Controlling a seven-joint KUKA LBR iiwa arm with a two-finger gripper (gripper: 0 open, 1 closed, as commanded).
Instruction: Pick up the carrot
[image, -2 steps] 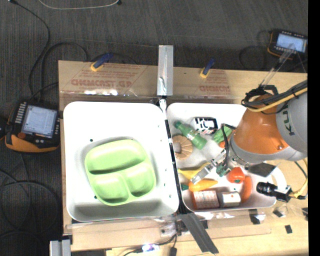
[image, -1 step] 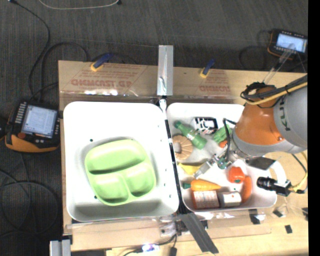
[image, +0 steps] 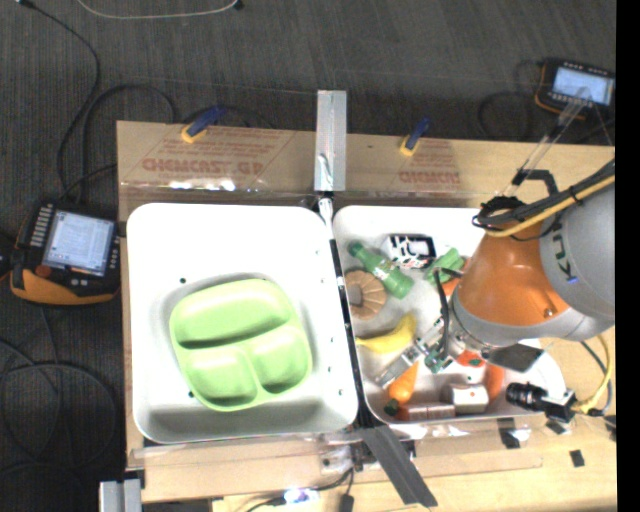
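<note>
**Q.** Where does the carrot (image: 403, 381) lie, and how is it oriented?

**A.** In the right bin (image: 352, 228), near its front wall, just below the banana (image: 385, 338) and beside a brown bar (image: 430, 411). Its long axis appears to run diagonally, from lower left to upper right; the upper end passes under the gripper (image: 432, 357), so which end is the tip cannot be told.

**Q.** What is the state of the tool?

**A.** The gripper sits low over the clutter at the carrot's upper end. Whether its fingers are parted or closed, and whether anything lies between them, cannot be told.

**Q.** How is the step best done?

**A.** Judged from this view: close across the carrot's short axis, near mid-length, avoiding the banana and bar. The green divided tray (image: 240, 340) in the left bin (image: 150, 300) is not involved.
</note>
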